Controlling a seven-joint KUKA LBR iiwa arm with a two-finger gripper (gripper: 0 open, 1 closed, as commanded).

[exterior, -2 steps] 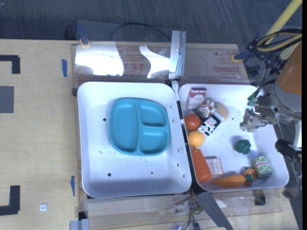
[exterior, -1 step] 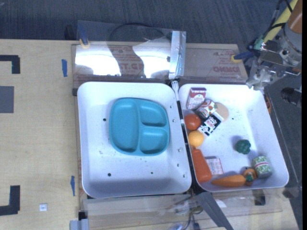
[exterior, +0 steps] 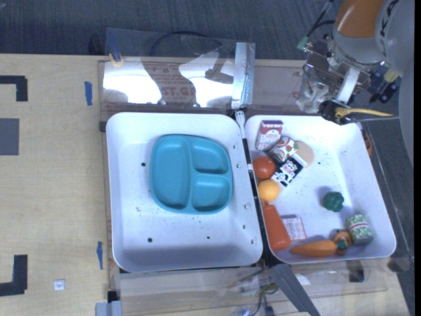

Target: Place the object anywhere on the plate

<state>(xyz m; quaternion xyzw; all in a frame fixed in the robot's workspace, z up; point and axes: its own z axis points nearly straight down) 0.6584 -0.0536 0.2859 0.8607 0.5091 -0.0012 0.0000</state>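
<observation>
Starting at the left, the pale wooden bench [exterior: 52, 176] carries black corner marks and bits of blue tape. The left bin [exterior: 125, 236], shallow, white and round-cornered, holds a smooth teal plate [exterior: 191, 173] moulded into three compartments; nothing lies on it. The right bin [exterior: 368, 176] holds all the loose things, crowded along its left wall and lower edge: a small red-and-white carton [exterior: 269, 134], a black-and-white printed packet [exterior: 288, 170] beside a tan round piece [exterior: 304, 151], a red tomato [exterior: 264, 168], a round orange fruit [exterior: 268, 191], a long red-orange bottle [exterior: 277, 229] with a label, a carrot [exterior: 315, 247] lying flat, a knobbly dark green lump [exterior: 333, 201] on its own, and a green patterned can [exterior: 359, 229] in the lower right corner. Above that bin's far edge hangs the gripper [exterior: 314, 96], with the arm's orange band [exterior: 360, 12] behind it; whether its jaws are open or closed cannot be told, and nothing shows between them.
</observation>
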